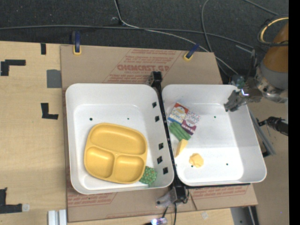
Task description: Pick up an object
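1. Nearest the camera, at the 6 o'clock edge of the left bin [75,125], a yellow divided plate [115,152] lies flat with three compartments; a small green knobbly toy [149,176] sits touching its lower right corner, against the bin wall.

2. In the right bin [243,139], toward 7 o'clock, a small yellow lump [196,160] rests alone on the floor. Just beside it, toward the divider, a slim yellow piece [181,147] lies next to a green pod-like toy [179,131].

3. Farther back, around 10 o'clock in the right bin, a small printed packet [183,116] in red, white and purple lies touching the top of the green toy. Its lettering is too small to read.

4. At the right bin's 2 o'clock corner, the end effector [233,104] hangs over the rim, well apart from every object. Its dark tip points inward; whether it is spread or closed I cannot tell. Nothing is seen in it.

5. Judged from this, the task is at its start: nothing is lifted, every candidate lies on a bin floor. Left to do: travel to an object, descend, close, raise. The right-bin cluster is the nearest choice.

6. Farthest, the cardboard sheet [140,64] on the table [28,88] carries faded red print at 12 o'clock; it seems to read "CHEMCAST GP", the smaller lines being illegible.
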Available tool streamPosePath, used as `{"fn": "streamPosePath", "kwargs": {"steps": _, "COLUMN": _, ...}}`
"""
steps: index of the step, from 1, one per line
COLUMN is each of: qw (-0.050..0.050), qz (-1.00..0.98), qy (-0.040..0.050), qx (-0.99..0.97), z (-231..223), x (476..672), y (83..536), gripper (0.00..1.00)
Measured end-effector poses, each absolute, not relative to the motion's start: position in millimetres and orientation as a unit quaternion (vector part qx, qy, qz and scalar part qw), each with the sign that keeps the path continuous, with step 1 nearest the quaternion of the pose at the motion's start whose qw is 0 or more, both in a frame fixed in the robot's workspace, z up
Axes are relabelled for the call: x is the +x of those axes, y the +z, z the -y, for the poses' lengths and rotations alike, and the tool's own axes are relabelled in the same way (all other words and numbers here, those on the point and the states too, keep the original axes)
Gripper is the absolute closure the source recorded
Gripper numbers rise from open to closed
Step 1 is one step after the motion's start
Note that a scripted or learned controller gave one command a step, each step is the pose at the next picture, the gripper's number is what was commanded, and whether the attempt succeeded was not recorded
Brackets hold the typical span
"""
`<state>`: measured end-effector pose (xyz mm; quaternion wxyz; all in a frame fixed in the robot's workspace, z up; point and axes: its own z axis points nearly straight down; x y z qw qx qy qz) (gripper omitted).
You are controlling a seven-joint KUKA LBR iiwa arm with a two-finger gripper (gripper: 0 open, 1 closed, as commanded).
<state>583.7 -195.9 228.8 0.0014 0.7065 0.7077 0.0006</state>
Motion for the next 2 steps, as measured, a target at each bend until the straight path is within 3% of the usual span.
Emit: {"fn": "streamPosePath", "kwargs": {"steps": 2, "qw": 0.0, "qz": -0.709, "qy": 0.0002, "qx": 0.705, "z": 88, "x": 589.0, "y": 238, "gripper": 1.0}}
